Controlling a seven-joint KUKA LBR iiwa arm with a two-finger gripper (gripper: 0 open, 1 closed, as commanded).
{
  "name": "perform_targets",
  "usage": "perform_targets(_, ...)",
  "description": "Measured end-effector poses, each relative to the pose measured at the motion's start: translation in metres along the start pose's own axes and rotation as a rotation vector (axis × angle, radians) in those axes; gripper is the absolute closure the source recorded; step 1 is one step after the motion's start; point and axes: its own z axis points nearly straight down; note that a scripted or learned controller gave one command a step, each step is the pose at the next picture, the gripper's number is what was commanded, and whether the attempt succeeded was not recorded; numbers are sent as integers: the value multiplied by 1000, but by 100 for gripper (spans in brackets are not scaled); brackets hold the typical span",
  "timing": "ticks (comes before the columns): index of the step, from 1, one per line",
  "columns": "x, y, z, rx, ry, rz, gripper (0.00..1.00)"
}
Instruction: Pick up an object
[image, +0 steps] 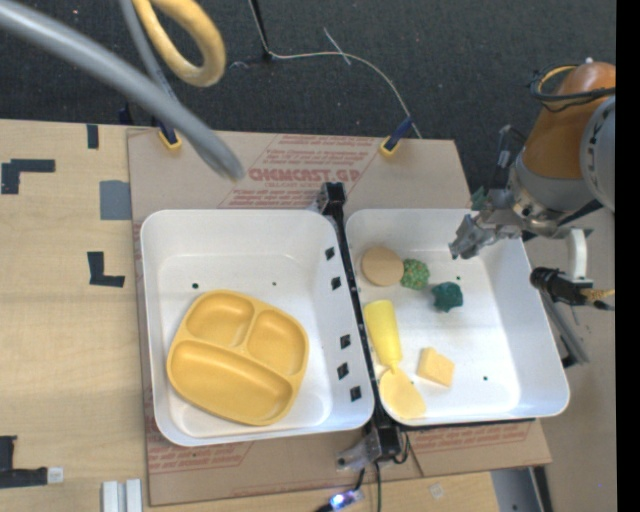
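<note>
Yellow tube (382, 331), looks like plastic, lies in the right bin (520, 330) hard against the divider side. Its long axis runs roughly along the divider, top end pointing away from the camera toward the tan round piece (381, 266), bottom end touching a pale yellow flat piece (402, 395). A yellow wedge (435, 368) sits just beside that, its point aimed toward the bin's near right corner. Light green clump (415, 272) touches the tan piece; dark green clump (447, 295) sits near it, apart.

End effector (466, 243) hangs over the far right part of the right bin, near the rim, well apart from the tube and clear of the green clumps. Nothing between its fingers; can't tell how wide they stand at this angle.

Left bin (160, 260) carries a yellow divided tray (238, 356), tilted, three compartments.

Both bins are white and shallow, side by side on a cardboard sheet (300, 170) with red print, clipped at its far corners. That lies on a light wood counter (60, 330) with dark tape marks. Dark floor beyond, with a thin white cable (370, 70) and a grey hose (120, 70).
</note>
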Motion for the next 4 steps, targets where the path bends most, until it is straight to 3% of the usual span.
perform_targets(1, 1, 1, -36, 2, 1, -1, 100)
perform_targets(4, 174, 13, -36, 7, 3, -7, 100)
